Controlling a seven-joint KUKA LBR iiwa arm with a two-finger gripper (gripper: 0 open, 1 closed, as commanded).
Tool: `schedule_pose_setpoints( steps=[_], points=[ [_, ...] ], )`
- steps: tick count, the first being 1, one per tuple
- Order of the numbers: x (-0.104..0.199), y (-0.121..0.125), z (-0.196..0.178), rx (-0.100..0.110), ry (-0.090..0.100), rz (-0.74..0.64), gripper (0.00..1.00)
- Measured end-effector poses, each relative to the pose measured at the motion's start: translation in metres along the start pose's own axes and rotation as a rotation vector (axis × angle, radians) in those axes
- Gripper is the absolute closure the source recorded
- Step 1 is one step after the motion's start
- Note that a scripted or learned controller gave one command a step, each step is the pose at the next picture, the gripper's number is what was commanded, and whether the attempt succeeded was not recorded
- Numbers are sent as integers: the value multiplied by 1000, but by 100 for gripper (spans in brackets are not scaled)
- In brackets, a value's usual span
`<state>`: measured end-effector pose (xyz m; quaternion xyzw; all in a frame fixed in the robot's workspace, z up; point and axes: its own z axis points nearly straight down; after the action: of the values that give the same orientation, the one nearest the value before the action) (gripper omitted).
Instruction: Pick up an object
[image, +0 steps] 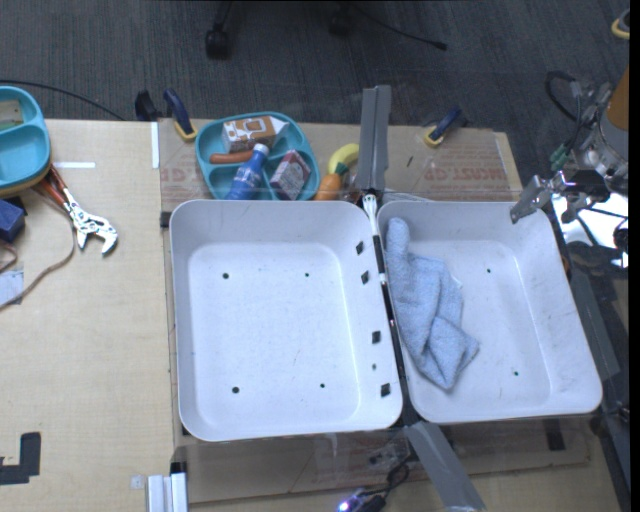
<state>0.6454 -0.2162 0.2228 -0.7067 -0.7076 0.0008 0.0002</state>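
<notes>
From above, two white bins sit side by side on the bench. The left bin is at about 9 o'clock from the right bin.

A soft blue-grey cloth lies crumpled in the right bin. It rests against that bin's left wall, at 9 o'clock in the bin, and runs from the top down toward 6 o'clock.

The pincer is at 1 o'clock in the picture, just past the right bin's top right corner. It is well apart from the cloth. I cannot tell if it is wide or narrow.

A blue tray with small things in it sits at 12 o'clock, behind the left bin. A silver wrench lies on the bench at 9 o'clock.
</notes>
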Motion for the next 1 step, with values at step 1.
schedule_pose_setpoints(
  steps=[1],
  points=[
    [36, -38, 130, -2, 0, 4, 0]
  ],
)
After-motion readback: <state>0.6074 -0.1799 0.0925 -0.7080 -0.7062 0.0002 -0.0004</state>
